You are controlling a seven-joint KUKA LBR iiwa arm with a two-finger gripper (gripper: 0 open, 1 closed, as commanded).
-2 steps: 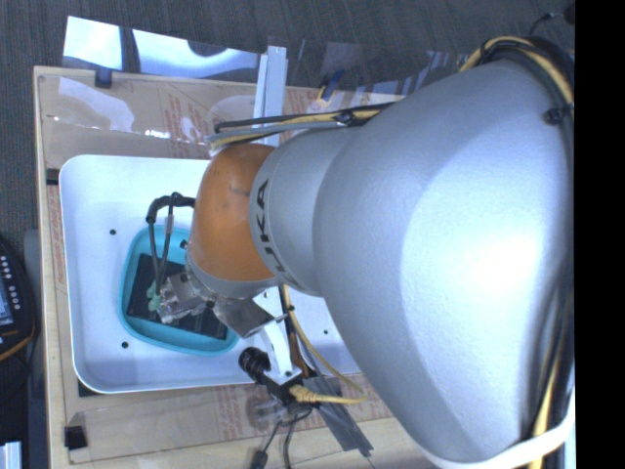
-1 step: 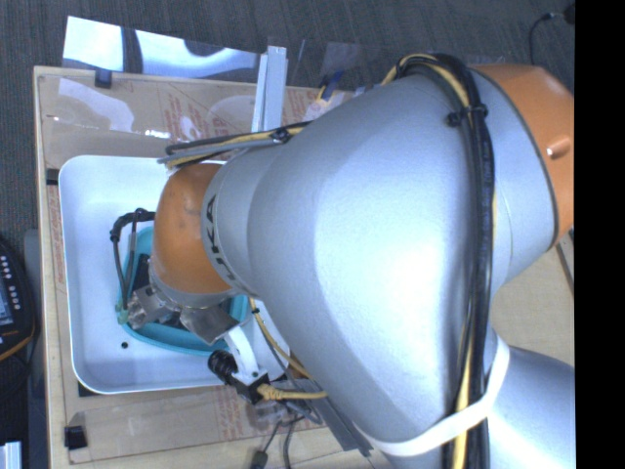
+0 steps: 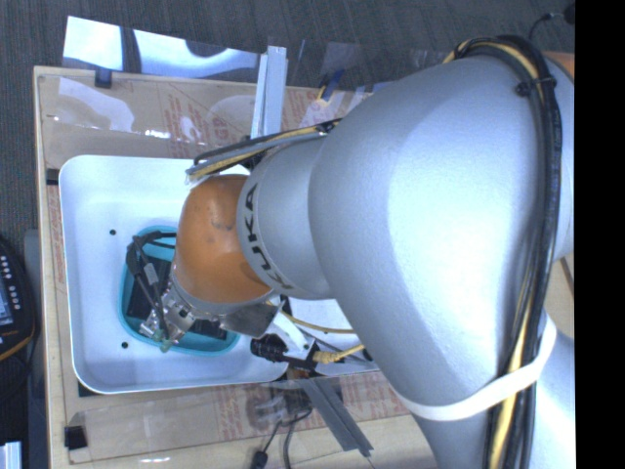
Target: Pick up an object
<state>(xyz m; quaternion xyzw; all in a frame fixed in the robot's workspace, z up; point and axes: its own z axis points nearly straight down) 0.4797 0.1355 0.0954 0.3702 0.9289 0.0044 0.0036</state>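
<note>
Blue object (image 3: 137, 296) directly beneath jaws

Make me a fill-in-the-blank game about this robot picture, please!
1. The arm is mostly grey, and the band above its wrist is ____.
2. The gripper reaches down into a bin whose colour is ____.
3. The thing under the gripper is a container with a ____ rim.
4. The arm comes into the picture from the ____ side.

Missing words: orange; white; blue; right
</note>
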